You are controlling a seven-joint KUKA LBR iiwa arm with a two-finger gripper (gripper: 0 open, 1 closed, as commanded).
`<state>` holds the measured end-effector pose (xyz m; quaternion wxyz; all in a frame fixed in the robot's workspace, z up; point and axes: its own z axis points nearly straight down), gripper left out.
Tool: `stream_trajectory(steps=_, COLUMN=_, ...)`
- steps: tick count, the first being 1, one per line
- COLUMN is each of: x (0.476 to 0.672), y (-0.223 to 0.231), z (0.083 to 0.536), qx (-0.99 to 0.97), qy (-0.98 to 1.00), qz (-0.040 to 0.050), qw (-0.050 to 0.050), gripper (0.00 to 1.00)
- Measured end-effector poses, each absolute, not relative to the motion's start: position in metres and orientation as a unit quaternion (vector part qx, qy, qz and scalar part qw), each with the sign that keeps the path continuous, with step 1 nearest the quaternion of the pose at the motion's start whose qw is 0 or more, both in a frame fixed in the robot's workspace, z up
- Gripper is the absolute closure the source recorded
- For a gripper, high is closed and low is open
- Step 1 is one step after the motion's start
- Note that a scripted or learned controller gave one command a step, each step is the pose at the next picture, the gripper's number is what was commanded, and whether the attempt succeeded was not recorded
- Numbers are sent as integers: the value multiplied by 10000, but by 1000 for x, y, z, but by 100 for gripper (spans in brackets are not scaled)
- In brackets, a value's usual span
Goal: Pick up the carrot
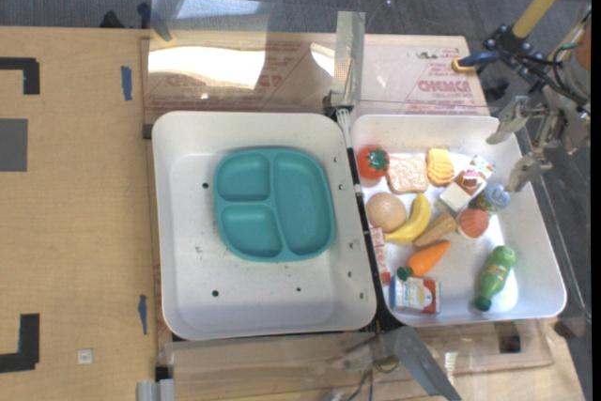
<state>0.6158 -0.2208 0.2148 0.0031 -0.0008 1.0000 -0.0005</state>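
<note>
**Carrot waits in the right bin**

The carrot [429, 257] lies in the right bin [545, 244], near the bin's middle, toward 7 o'clock. It is orange and lies flat on a slant, its fat end up toward 1 o'clock. Nothing sits on top of it, so I think it could be grabbed from above. But it is crowded. A banana [414, 221] is just beside it at 11 o'clock, and a small box [415, 295] is just beside it at 6 o'clock. Fingers coming down could bump those.

The gripper [526, 155] hangs at the bin's edge at 2 o'clock, well apart from the carrot. It holds nothing. Its two thin fingers look a little apart, but this is hard to tell for sure. The pick looks not yet started.

Now count. One carrot, one banana, one box. One green bottle [494, 274] at 4 o'clock. One tomato [372, 161] at 10 o'clock, and one brown egg [385, 209] below it.

The left bin [178, 230] holds one teal tray [275, 203] with three parts. Two bins in all, touching side by side.
</note>
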Motion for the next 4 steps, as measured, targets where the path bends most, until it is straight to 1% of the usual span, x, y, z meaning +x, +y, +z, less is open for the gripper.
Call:
stream_trajectory(steps=1, x=543, y=-177, z=126, qx=448, qy=9990, qz=13, qw=-17, gripper=0)
stream_trajectory(steps=2, x=512, y=-96, z=95, qx=948, qy=9955, qz=15, qw=3, gripper=0)
stream_trajectory(steps=3, x=516, y=-94, z=91, qx=601, qy=9982, qz=-12, qw=48, gripper=0)
stream_trajectory(steps=4, x=521, y=-93, z=103, qx=586, qy=9982, qz=-16, qw=133, gripper=100)
